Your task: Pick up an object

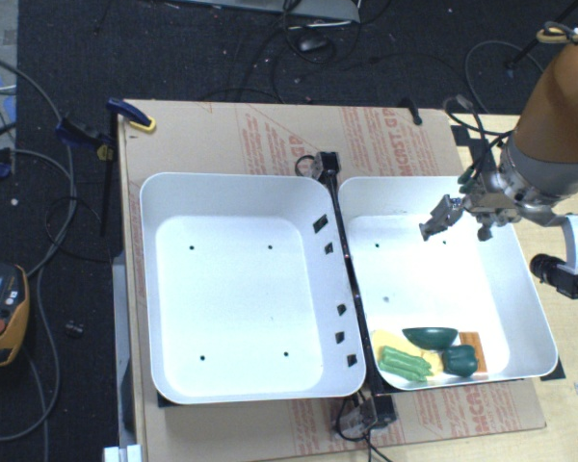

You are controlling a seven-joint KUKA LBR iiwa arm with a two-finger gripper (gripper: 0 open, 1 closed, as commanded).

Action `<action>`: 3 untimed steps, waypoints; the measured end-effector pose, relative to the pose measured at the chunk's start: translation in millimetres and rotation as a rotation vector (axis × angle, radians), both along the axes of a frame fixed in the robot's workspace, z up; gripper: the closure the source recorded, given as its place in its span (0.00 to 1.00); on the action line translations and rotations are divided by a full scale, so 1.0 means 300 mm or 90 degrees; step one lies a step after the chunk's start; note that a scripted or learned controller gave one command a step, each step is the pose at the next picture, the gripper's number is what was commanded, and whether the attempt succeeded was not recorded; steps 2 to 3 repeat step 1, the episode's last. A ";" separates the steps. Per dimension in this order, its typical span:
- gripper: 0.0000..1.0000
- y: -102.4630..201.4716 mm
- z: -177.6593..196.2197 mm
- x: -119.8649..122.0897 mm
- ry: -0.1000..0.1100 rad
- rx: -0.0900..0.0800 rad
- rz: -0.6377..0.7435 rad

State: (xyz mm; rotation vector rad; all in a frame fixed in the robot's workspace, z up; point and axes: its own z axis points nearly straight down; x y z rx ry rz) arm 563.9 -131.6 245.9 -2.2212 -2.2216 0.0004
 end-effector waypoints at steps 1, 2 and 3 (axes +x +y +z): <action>0.00 0.358 -0.022 -0.133 0.000 0.002 0.006; 0.00 0.358 -0.022 -0.133 0.000 0.002 0.006; 0.00 0.358 -0.022 -0.133 0.000 0.002 0.006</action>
